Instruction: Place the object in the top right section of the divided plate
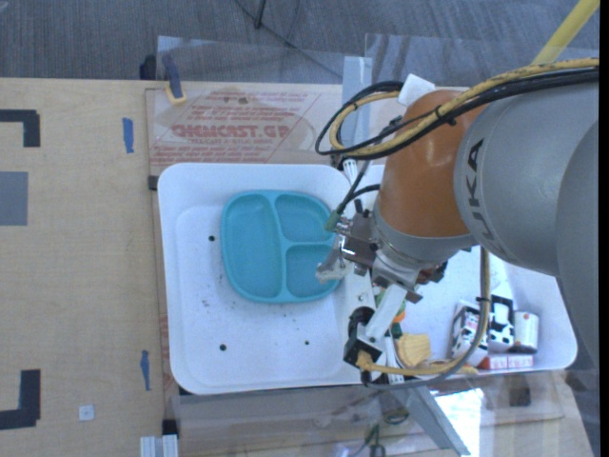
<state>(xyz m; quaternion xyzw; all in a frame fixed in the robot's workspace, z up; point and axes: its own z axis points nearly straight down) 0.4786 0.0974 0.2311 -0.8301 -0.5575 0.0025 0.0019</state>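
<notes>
Writing: red print on the cardboard sheet (238, 122) beyond the bins, too blurred to read; dark letters on the arm (514, 179), partly seen.
Arm: reaches in from the right, wrist bent down between the bins.
Hand (339, 253): at the right rim of the divided plate (262, 246); grip state cannot be told.
Divided plate: teal, in the left bin (190, 331).
Loose items (490, 336): right bin (561, 350), near-right corner.

Wooden bench (76, 284) — left bin (186, 350), right bin (561, 343)
</notes>
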